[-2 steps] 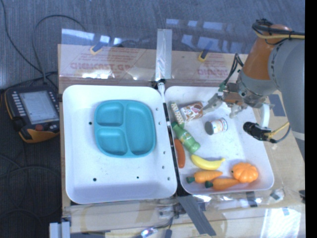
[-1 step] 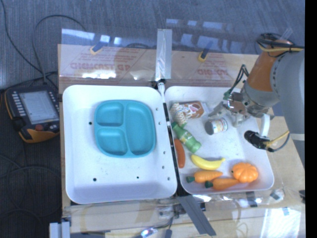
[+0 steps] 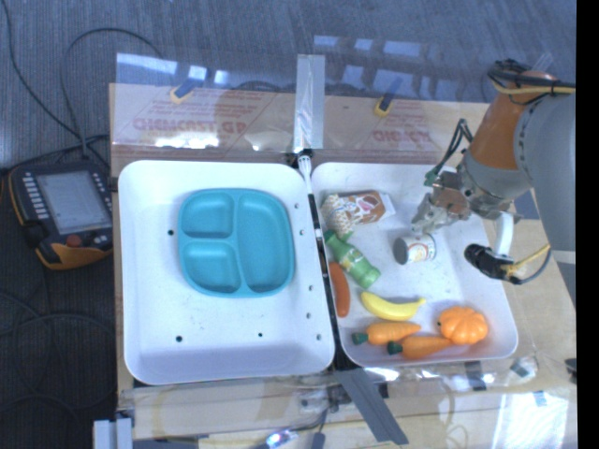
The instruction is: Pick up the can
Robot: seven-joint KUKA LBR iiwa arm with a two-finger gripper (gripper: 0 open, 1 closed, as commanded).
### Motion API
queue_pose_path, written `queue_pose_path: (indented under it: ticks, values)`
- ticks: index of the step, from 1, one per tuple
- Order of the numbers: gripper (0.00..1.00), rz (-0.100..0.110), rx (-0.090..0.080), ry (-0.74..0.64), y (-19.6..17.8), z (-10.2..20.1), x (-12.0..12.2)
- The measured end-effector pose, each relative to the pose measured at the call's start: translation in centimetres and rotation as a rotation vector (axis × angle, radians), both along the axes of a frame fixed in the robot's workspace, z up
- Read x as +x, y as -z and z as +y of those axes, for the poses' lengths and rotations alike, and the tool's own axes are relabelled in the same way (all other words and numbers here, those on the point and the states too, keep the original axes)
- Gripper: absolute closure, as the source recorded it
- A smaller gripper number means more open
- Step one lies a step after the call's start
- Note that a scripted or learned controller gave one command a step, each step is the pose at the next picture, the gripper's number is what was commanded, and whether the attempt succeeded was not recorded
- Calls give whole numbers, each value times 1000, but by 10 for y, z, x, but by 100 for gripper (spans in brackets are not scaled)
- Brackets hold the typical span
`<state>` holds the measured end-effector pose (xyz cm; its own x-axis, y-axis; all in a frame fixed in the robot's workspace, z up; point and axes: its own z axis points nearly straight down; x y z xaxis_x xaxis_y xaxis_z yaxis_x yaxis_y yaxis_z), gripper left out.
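The can (image 3: 416,248) lies on its side in the right bin (image 3: 487,288), toward the bin's middle, its long axis running roughly left to right. The hand (image 3: 432,215) hangs just beyond it on the far side, near or touching its upper edge. Whether the hand is spread or pressed together cannot be told. The bag (image 3: 356,210) and bottle (image 3: 353,260) lie apart to the left.

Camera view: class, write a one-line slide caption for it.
Gripper poised just above the can lying in the right bin, among toy foods; blue plate in the left bin.

Slanted overhead view of both bins (image 3: 140,279)
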<state>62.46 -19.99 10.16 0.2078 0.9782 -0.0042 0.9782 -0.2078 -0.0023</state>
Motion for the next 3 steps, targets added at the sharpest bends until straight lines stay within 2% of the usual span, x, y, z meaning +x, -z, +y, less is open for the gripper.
queue_pose_path:
  ticks: [1,2,3]
  values:
    - [100,-1,-1,301,-111,8,44]
    - [0,-1,-1,301,-111,9,44]
    - [0,2,-1,748,-51,16,12]
